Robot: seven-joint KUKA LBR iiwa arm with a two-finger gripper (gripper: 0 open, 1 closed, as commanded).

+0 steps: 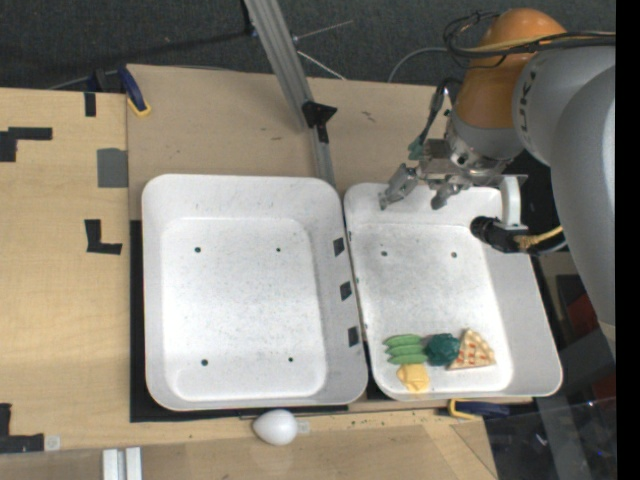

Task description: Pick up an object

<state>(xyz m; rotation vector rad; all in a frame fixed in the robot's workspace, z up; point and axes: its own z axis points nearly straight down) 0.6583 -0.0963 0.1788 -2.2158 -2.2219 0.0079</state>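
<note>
On the wooden bench (230, 118), the arm (560, 88) bends down over the right bin's (440, 288) far edge, its gripper (413, 197) spread wide and holding nothing.

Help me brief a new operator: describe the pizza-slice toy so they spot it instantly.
Look in the right-hand bin, at the small cluster in its near corner. The pizza slice is the rightmost piece: a tan triangle with red dots, beside a dark green lump.

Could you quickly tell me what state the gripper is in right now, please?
Gripper: open, holding nothing, over the far end of the right bin, away from the toys at its near end.
</note>
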